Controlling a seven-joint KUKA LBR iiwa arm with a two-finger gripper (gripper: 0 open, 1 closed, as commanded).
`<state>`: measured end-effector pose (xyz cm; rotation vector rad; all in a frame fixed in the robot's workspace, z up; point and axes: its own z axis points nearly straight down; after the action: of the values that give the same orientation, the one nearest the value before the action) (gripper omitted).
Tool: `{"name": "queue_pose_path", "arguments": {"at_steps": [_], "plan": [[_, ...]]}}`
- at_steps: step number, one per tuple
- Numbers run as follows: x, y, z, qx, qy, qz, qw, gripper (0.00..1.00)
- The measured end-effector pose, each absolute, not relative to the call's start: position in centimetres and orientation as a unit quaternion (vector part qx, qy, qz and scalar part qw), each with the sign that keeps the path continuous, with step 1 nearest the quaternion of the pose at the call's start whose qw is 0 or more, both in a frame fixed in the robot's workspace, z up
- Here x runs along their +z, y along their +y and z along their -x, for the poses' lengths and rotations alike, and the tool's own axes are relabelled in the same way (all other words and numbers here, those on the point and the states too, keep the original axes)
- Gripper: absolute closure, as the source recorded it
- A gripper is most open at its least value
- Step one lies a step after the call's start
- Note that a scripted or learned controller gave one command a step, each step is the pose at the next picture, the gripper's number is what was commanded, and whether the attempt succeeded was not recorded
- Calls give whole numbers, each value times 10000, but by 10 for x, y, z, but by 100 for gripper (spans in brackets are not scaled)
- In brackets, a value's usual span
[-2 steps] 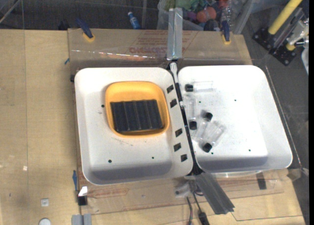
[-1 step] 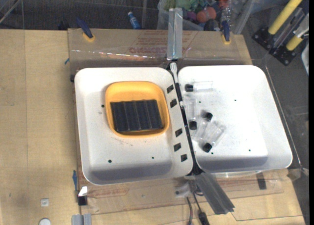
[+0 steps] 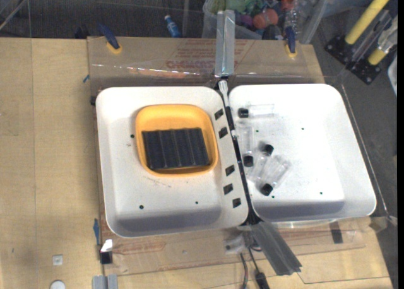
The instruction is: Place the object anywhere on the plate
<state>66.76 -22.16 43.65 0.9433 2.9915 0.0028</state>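
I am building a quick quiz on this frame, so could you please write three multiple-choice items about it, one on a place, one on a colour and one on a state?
1. Where is the plate?
A. left bin
B. right bin
C. bare bench

2. What colour is the plate's rim?
A. blue
B. orange-yellow
C. green

3. How do the clear vials with black caps stand to the plate?
A. stacked on it
B. leaning against it
C. apart from it

Key: 1 A, it sits inside the left bin. 2 B, the rim glows orange-yellow around a dark ribbed insert. 3 C, they lie in the right bin.
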Motion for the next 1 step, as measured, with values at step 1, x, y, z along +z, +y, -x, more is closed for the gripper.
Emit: {"name": "queue_pose_path", "arguments": {"at_steps": [1], "plan": [[437, -221, -661, 14, 9534, -3016, 18, 100]]}}
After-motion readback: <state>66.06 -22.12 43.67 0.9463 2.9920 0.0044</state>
